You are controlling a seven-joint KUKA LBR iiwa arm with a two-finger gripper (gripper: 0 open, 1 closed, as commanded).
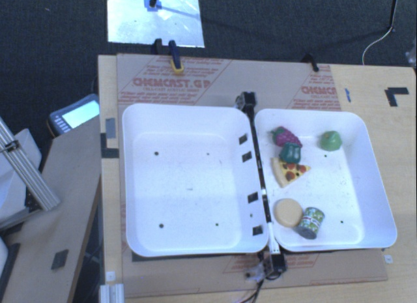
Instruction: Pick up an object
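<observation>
The right bin [371,165] holds several small toy objects. A purple grape bunch [285,136] lies near its back left, with a dark green toy [290,153] just in front of it. A pizza slice [288,173] rests below those. A green round toy [330,141] sits toward the back right. Near the front lie a tan round cookie-like piece [288,212] and a small green-labelled can [311,222] on its side.
The left bin [189,181] stands beside the right one, joined by black clips along the shared rim [254,171]. Both rest on a cardboard sheet [215,80] on the wooden bench. A metal plate [155,8] lies on the floor behind.
</observation>
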